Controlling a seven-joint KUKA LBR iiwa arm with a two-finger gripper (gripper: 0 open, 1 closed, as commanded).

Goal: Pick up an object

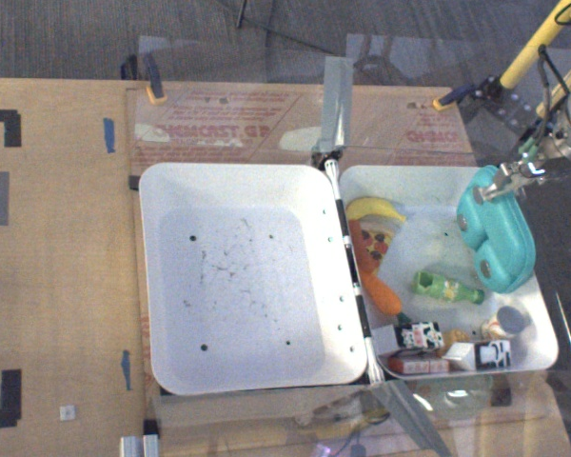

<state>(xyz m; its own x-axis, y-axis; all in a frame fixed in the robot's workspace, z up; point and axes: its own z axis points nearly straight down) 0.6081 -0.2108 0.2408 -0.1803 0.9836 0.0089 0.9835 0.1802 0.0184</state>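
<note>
The right bin (438, 374) holds several objects. A yellow banana (376, 208) lies at its back left, and an orange carrot-shaped toy (382, 291) sits below it. A green bottle (447, 288) lies in the middle. A large teal object (497, 234) sits by the right wall. My gripper (506, 183) comes in from the right and is at the teal object's upper end, touching or just over it. Whether the teal object rests on the bin floor or hangs above it is unclear.
The left bin (162, 255) has only specks on its floor. Small boxes (420, 335) and a grey cup (512, 320) crowd the right bin's front edge. A metal divider (347, 255) separates the bins. Cables and a yellow bar (542, 36) stand at the back right.
</note>
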